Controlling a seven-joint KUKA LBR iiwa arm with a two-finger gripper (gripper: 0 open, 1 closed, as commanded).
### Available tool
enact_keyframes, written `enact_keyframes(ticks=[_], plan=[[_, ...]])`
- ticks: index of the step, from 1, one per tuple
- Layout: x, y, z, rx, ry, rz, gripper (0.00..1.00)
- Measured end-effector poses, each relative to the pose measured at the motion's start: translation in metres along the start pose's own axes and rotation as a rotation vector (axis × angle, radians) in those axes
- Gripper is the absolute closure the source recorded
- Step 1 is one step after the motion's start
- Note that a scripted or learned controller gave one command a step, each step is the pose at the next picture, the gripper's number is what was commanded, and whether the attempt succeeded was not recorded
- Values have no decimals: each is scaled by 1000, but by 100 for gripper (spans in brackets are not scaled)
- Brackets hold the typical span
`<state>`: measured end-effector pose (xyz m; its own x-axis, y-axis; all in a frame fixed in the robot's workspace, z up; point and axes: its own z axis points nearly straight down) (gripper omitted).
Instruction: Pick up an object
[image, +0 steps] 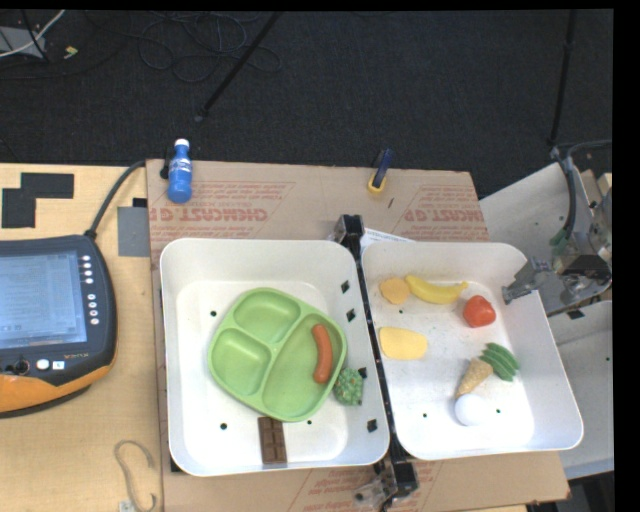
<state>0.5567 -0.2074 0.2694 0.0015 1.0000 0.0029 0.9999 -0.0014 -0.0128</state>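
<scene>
Brown cardboard (300, 205) covers the bench, and two white bins sit on it side by side. Behind the bench the floor is dark, with black wires on it. At the right edge, the robot's gripper (572, 275) hangs just past the right wall of the right bin (548, 400), and nothing is between its parts. It is too small and blurry to tell how wide it is open. Closest to the gripper, just to its left, is a red tomato (479, 311). A little farther left lies a yellow banana (436, 290), touching a small orange fruit (395, 291). Below those is a yellow lemon-shaped piece (402, 343). Down and to the left of the gripper are a green pea pod (500, 361), a tan cone (476, 377) right beside it, and a white egg (468, 409) just under the cone. Far to the left of the gripper is the left bin (190, 400). It holds a green plate (255, 355) with three parts, and a red sausage (322, 352) lies in the plate's right part. A green broccoli (349, 386) touches the plate's edge, and a brown chocolate bar (272, 441) lies near the front wall. Way past that bin are a blue bottle (180, 172), a small blue and yellow clamp (380, 170), and a grey screen pad (48, 318) with an orange bottom.
</scene>
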Motion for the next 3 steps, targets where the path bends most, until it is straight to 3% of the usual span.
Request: enact_keyframes(ticks=[1, 3], plan=[[0, 2, -7, -12, -3, -2, 0], [10, 10, 99, -5, 0, -1, 0]])
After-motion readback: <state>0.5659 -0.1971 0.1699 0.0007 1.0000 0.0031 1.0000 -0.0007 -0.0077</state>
